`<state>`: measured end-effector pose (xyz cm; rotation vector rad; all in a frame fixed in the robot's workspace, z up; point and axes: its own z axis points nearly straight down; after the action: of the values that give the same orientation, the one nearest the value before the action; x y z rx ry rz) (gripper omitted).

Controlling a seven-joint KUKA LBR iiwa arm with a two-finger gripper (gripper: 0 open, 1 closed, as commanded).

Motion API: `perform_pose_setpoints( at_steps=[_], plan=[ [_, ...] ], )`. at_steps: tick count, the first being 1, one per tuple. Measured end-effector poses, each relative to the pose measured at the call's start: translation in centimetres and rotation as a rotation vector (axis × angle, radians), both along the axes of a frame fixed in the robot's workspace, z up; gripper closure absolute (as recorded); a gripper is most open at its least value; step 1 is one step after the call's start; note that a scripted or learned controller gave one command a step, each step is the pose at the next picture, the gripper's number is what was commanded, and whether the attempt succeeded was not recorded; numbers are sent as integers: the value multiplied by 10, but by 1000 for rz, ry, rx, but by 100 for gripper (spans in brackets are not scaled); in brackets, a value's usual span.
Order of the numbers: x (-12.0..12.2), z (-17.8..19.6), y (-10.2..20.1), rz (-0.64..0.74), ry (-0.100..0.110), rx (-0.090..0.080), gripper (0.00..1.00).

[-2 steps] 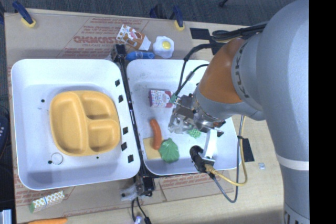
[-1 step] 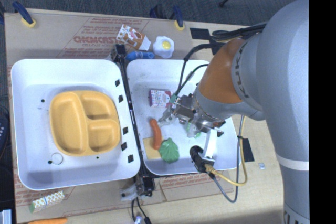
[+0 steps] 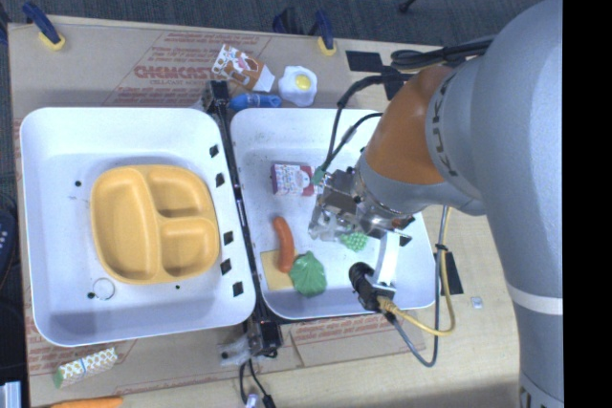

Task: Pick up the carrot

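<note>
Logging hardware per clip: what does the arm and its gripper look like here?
A bulky grey arm with an orange band above the wrist and dark lettering beside it. The metal gripper is silvery. Black cables loop near the wrist; a yellow cable trails below.

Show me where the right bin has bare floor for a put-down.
Right bin: bare floor along the far wall, above the small red-and-white carton. Crowded near corner: carrot, green leafy toy, gripper beside them. Left bin: bare margin around the yellow divided plate.
</note>
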<state>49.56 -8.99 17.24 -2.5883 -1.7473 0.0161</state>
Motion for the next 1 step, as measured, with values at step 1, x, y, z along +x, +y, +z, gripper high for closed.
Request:
perform_pose_setpoints(
  at_steps=[1],
  plan=[
    [0,0,0,0,0,0,0]
  ],
)
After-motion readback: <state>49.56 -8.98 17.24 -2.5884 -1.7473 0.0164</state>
